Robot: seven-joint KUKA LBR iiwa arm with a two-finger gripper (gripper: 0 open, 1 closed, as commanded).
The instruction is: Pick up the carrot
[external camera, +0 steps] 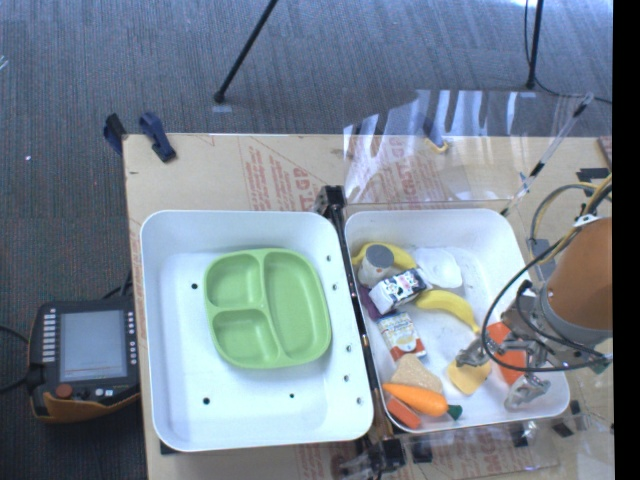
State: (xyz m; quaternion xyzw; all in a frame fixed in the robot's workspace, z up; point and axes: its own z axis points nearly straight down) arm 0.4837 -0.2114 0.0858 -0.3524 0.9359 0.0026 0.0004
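While the orange plastic carrot with its small green top (pixel 419 399) lies untouched on the floor of the right-hand shallow white bin (pixel 500 223), near that bin's front-left corner, the task looks to be in its approach step, with the pick not yet made. From the fixed overhead camera, the carrot rests roughly level, its green end pointing right, with a second, smaller orange piece (pixel 402 413) just beside it toward the bin's front wall and a tan slice of toy bread (pixel 415 373) touching or nearly touching it from behind. The grey arm with its orange band (pixel 590 278) reaches in from the right, bent down over the right bin's front-right part, and the two-finger gripper (pixel 497 376) hangs low there, its metal fingers (pixel 527 393) spread apart with nothing seen between them; a yellow wedge-shaped piece (pixel 468 376) lies just beside the left finger and something orange-red shows under the wrist. My judgement is that the next move calls for a shift leftward across the bin to bring the open jaws over the carrot's middle, turned across its length, then a descent that avoids the bread and the smaller orange piece. A yellow toy banana (pixel 450 308) and a small milk carton (pixel 397 292) lie farther back in the same bin, well clear of that path, and the light green divided plate (pixel 268 308) sits in the left white bin (pixel 170 238).
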